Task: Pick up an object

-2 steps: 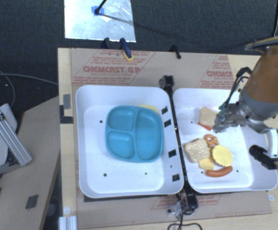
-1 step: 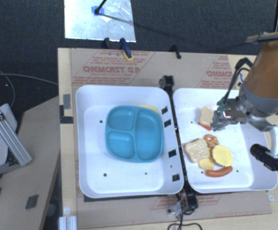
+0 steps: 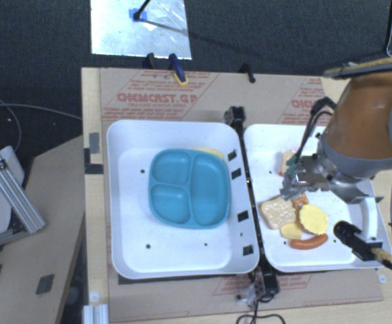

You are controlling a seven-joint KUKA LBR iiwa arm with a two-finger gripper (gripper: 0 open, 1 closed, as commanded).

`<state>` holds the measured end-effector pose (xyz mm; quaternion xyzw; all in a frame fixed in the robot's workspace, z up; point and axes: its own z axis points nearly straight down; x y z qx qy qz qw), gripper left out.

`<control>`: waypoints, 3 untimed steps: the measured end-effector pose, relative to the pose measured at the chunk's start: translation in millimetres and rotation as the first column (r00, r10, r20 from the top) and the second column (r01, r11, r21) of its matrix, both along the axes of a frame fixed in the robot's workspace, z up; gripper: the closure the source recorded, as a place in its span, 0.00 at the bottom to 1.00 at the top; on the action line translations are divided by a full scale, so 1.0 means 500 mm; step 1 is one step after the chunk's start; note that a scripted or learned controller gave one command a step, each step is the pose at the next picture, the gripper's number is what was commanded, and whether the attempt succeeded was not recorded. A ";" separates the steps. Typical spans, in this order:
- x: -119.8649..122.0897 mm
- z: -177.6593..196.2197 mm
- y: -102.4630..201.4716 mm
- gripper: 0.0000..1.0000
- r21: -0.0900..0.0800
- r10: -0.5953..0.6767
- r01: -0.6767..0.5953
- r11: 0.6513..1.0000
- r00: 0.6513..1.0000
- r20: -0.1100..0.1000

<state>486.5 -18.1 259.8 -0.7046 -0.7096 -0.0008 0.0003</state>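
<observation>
Hovering over right bin (image 3: 270,258), gripper (image 3: 294,184), grip state impossible to tell, with cracker (image 3: 277,212) at its 7 o'clock beside yellow round (image 3: 312,218) and sausage (image 3: 309,241); best descending squarely, avoiding neighbours.

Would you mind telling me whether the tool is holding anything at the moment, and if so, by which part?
It cannot be told. The tool hangs low over the toy food in the right bin, just above the cracker, with no item visibly gripped.

left bin (image 3: 125,201): divided tray (image 3: 187,187) | right bin (image 3: 266,140): food pieces (image 3: 295,216), hand (image 3: 291,184) perhaps above
</observation>
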 end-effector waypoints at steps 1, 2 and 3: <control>0.000 -0.054 0.079 1.00 0.000 0.000 0.000 1.000 1.000 -0.002; 0.002 0.083 0.217 1.00 0.003 0.005 -0.005 1.000 1.000 0.007; 0.002 0.486 0.291 1.00 0.005 0.001 -0.001 1.000 1.000 0.019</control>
